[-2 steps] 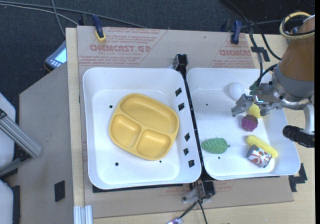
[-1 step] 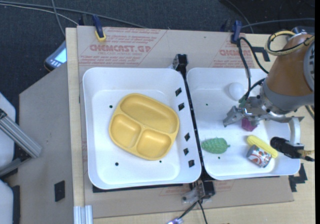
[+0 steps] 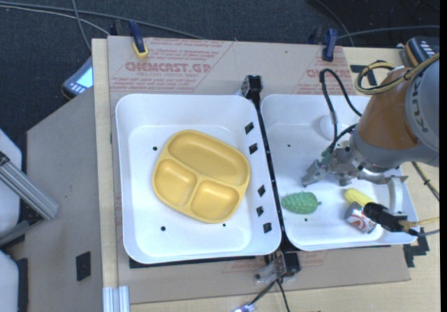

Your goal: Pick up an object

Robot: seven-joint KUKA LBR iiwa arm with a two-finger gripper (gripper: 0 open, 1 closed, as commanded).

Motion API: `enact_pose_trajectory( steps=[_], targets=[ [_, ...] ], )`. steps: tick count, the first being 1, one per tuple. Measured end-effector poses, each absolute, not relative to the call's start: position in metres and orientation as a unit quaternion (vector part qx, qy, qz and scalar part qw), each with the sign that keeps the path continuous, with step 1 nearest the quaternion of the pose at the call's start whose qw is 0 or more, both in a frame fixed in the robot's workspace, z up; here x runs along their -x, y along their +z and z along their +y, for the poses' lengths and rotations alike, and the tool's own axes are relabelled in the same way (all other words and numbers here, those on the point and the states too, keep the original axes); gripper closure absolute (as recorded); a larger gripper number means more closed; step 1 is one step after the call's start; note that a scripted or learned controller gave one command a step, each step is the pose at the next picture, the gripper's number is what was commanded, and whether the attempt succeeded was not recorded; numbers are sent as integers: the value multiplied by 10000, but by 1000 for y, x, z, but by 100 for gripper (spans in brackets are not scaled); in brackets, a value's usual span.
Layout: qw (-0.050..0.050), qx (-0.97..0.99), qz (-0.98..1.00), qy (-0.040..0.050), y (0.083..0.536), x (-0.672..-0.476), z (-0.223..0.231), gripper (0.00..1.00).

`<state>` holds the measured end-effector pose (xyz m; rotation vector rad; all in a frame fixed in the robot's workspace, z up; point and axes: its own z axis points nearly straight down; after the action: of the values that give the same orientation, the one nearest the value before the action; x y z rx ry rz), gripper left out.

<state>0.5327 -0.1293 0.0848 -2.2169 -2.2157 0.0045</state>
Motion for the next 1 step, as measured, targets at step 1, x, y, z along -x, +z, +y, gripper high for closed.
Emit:
enact_pose_trajectory(
  steps=[1],
  targets=[
    [9, 7075, -7067, -5, 99, -534, -130, 100]
  ],
)
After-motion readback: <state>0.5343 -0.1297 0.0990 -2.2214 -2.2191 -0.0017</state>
